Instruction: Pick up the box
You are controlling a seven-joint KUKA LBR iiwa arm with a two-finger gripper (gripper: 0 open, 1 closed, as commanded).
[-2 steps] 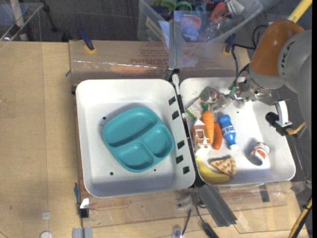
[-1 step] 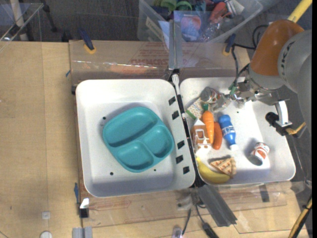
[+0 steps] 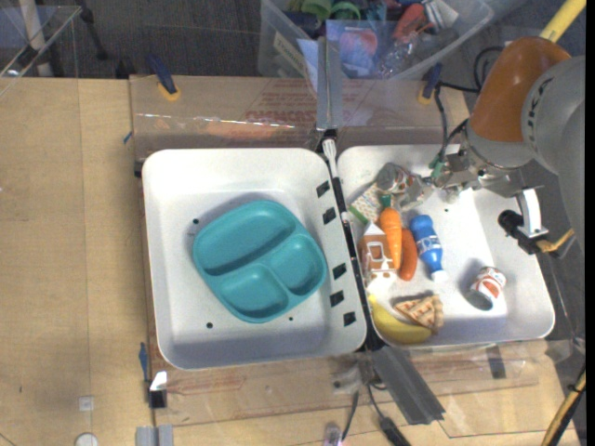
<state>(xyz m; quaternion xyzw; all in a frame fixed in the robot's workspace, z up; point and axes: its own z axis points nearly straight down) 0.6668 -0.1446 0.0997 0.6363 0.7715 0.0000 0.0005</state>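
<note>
A small orange and white box (image 3: 376,250) lies in the right bin (image 3: 521,319) near its left wall, beside an orange carrot (image 3: 393,233). A greenish carton (image 3: 366,204) lies just behind it. The arm reaches in from the right, and my gripper (image 3: 441,174) hangs over the bin's back part, next to a silvery can (image 3: 397,180). It is to the right of and behind the box, well apart from it. Nothing shows between its fingers.
The right bin also holds a blue bottle (image 3: 428,245), a banana (image 3: 396,324), a pizza slice (image 3: 420,309) and a red and white can (image 3: 486,286). A teal divided plate (image 3: 257,260) lies in the left bin (image 3: 177,179). A clear tub of toys (image 3: 372,12) stands behind.
</note>
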